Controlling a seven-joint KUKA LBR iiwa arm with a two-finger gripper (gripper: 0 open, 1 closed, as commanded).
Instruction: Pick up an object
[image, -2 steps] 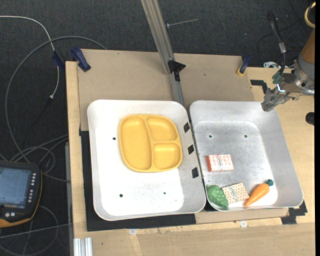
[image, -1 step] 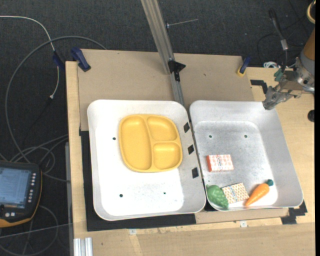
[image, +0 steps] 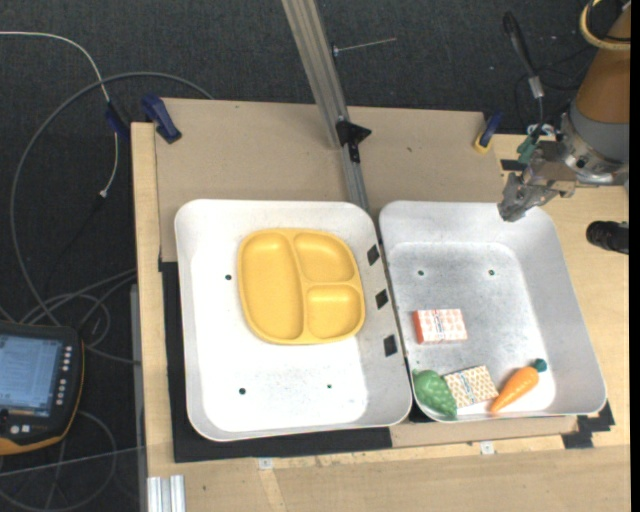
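Observation:
The right bin (image: 470, 255) holds a small red-and-white box (image: 441, 325) near its middle. Along its front edge lie a green vegetable toy (image: 434, 392), a tan patterned packet (image: 471, 385) and an orange carrot (image: 516, 387). My gripper (image: 516, 203) hangs over the far right corner of this bin, well away from all of them. Nothing shows between its fingers.
The left bin (image: 205, 330) carries a yellow divided plate (image: 300, 285). A metal post (image: 325, 75) rises from the bench behind the bins. Blue clamps (image: 160, 118) sit at the bench's back corners. A tablet (image: 35, 378) and cables lie on the floor at left.

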